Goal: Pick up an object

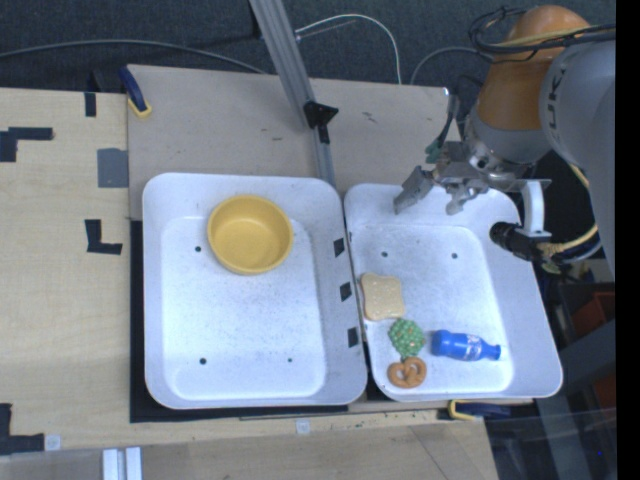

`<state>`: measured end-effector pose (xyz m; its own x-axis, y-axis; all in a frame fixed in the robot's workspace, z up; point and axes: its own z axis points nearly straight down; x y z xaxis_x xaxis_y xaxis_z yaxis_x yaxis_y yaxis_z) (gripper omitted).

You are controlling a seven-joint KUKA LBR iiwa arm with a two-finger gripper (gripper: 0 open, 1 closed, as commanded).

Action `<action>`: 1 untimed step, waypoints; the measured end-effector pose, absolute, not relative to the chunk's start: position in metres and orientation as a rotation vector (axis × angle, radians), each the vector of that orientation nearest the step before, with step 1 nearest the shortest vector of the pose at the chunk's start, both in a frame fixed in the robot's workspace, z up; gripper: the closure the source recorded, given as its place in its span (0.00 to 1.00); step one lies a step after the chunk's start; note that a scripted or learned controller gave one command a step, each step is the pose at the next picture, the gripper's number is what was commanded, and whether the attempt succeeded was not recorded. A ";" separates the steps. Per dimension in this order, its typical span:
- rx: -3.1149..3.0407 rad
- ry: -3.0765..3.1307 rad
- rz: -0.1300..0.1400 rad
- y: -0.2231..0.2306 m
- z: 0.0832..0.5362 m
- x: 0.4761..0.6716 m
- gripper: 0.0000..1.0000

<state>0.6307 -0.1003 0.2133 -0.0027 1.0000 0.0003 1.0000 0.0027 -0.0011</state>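
Open floor across the upper half of the right shallow white bin [500, 268]. Crowded near edge: tan square sponge [382, 295], green knobbly toy [406, 335], brown pretzel [407, 372], blue plastic bottle [464, 346]. In the left white bin [170, 298], round yellow bowl [249, 232] far-side, near half bare.

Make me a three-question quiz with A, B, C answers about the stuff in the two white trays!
1. Where is the yellow bowl?
A. left bin
B. right bin
C. on the bench

2. What colour is the bottle?
A. red
B. blue
C. yellow

3. How are the gripper fingers?
A. shut on the bottle
B. shut on the bowl
C. spread apart, holding nothing

Answers: 1 A, it sits in the left bin. 2 B, it is blue, in the right bin. 3 C, a gap shows between the fingers, above the bin's far rim.
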 end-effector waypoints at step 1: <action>-2.218 -2.224 0.001 -0.100 0.213 0.631 0.00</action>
